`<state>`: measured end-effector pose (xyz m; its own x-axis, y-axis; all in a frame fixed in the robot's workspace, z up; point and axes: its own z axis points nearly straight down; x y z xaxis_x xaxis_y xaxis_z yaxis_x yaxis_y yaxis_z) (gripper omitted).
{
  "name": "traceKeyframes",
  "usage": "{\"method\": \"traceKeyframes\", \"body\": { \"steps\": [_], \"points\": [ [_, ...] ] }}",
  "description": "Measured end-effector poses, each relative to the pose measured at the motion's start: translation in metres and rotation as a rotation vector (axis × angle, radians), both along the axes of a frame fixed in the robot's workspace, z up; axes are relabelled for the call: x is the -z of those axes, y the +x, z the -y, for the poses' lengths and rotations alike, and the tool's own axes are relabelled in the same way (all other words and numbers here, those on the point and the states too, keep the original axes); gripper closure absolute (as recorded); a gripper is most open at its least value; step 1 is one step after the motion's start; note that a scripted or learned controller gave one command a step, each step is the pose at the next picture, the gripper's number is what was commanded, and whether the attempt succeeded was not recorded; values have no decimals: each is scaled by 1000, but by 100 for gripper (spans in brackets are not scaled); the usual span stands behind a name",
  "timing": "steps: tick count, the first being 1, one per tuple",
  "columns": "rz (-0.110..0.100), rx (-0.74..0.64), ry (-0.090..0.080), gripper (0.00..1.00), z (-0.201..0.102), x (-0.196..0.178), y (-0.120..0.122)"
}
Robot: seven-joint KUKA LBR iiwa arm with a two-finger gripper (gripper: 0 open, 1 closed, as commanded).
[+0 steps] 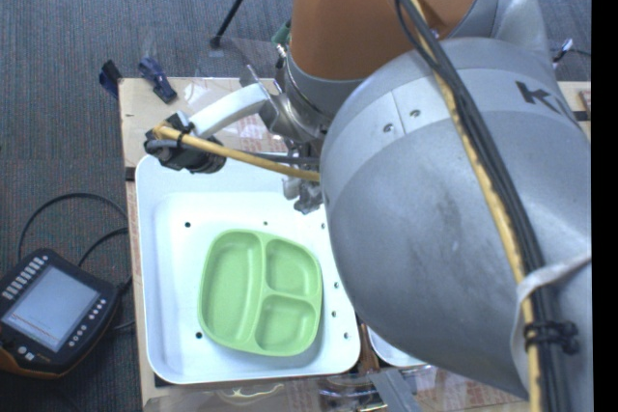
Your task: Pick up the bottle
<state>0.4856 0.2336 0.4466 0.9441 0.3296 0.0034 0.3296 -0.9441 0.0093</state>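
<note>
Claw (pixel 307 193) hangs just above the green tray's (pixel 261 291) far edge, half hidden by the arm (pixel 454 207) (its state I cannot tell). No bottle can be made out, so the pick looks undone.

Tray (pixel 261 304) in left bin (pixel 164 207); pendant (pixel 53 309) left of bin

The bench (pixel 132 111) carries a white bin (pixel 164 256) (a green divided tray (pixel 261 292) inside).

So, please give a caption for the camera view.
KUKA arm leans over white bin that holds a green divided tray.
</note>
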Motion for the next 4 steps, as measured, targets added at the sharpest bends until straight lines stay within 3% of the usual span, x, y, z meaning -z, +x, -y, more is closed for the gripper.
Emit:
{"method": "traceKeyframes", "body": {
  "steps": [1,2,3,4],
  "points": [
    [-12,-25,0,100,65,11,20],
    [-16,-35,-8,100,60,4,20],
    [-12,21,0,100,71,33,6],
    [-5,137,-1,100,110,11,-8]
  ]
}}
